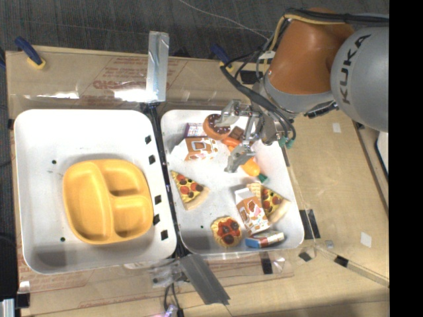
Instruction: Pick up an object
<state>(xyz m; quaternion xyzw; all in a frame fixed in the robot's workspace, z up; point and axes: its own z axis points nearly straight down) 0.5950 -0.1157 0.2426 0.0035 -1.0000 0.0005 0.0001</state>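
My gripper point(242, 144) hangs low over the far part of the right bin point(284, 177), reaching in from the right under the arm's orange band. Close around it lie a brown donut point(213, 125), a small orange piece point(232, 138) and an orange carrot-like toy point(251, 168); the metal of the gripper partly covers them. I cannot make out whether anything is held. Further off in the same bin are a snack packet point(201, 148), a pizza slice point(188, 189) and a second pizza slice point(272, 201).
A yellow divided plate point(108, 198) lies in the left bin point(33, 144). Near the right bin's front sit a small round pizza point(227, 230), another packet point(252, 214) and a blue-and-red tube point(265, 241). Cables trail from the wrist.
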